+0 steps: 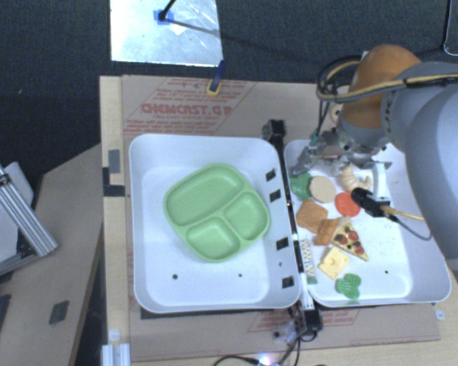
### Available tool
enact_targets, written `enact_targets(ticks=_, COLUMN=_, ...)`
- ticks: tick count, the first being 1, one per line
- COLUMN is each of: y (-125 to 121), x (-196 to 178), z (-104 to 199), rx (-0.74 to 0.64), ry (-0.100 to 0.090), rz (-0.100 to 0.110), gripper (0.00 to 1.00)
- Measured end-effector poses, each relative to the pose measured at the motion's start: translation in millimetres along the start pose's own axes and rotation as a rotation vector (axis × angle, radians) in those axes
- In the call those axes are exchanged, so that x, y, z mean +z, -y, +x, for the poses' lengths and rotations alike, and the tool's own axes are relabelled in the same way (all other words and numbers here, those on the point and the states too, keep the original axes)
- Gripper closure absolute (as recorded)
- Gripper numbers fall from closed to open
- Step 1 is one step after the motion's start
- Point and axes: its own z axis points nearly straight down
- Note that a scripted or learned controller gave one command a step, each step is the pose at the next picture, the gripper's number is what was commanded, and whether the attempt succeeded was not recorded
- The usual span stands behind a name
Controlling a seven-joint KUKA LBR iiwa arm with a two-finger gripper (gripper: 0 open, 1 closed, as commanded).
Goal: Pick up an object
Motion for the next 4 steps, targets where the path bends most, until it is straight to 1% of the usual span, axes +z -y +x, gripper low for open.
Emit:
enact_targets(ticks=1, y=-1, x=-13, z=0, rx=-0.001, ry=0.000, rz=-0.005, gripper=1.00)
enact_targets(ticks=2, y=0, x=-57, z=-1, rx=0.002, ry=0.000, rz=-0.005, gripper=1.00)
enact_targets(ticks=3, y=-2, x=-123, z=-2, rx=-0.001, ry=0.001, rz=-0.009, gripper=1.00)
enact_targets(ticks=4, y=-3, x=-142, z=-2, rx=-0.002, ry=0.000, rz=-0.004, gripper=1.00)
